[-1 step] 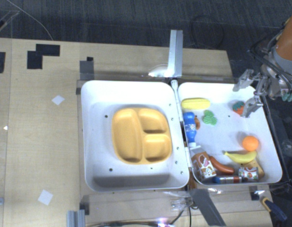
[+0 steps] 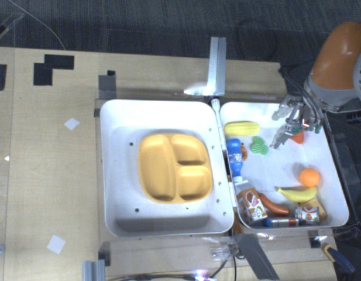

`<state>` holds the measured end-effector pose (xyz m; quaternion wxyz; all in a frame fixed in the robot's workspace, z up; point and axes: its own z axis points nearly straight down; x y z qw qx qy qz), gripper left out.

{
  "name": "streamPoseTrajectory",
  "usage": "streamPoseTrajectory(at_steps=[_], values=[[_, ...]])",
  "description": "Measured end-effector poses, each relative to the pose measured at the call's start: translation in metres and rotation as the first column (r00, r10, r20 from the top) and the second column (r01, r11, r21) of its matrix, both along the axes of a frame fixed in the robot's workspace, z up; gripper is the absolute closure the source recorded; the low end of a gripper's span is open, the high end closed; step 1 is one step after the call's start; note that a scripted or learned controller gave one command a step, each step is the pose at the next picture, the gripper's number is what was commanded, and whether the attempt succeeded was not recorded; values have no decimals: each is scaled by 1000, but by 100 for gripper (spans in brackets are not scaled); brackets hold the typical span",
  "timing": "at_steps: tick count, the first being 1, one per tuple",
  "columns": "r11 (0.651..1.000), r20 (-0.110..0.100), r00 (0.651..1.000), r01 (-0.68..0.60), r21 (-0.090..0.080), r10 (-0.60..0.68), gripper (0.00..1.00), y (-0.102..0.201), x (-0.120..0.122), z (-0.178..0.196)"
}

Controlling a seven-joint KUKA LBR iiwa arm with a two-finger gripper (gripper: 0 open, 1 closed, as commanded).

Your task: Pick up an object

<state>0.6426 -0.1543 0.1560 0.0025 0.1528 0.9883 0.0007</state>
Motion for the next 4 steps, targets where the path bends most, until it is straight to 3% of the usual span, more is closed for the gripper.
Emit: streamPoseTrajectory(at_steps=[1,2,3,4], values=[[961,2,961,275,1,-275,0,-7,0,-56],[928,5,928,372,4,-372,0,43,-15,-68],[857,0,857,515,-2,-515,0,55,16,-68],[991,-11,991,132,-8,-132,0,55,18,-68]])
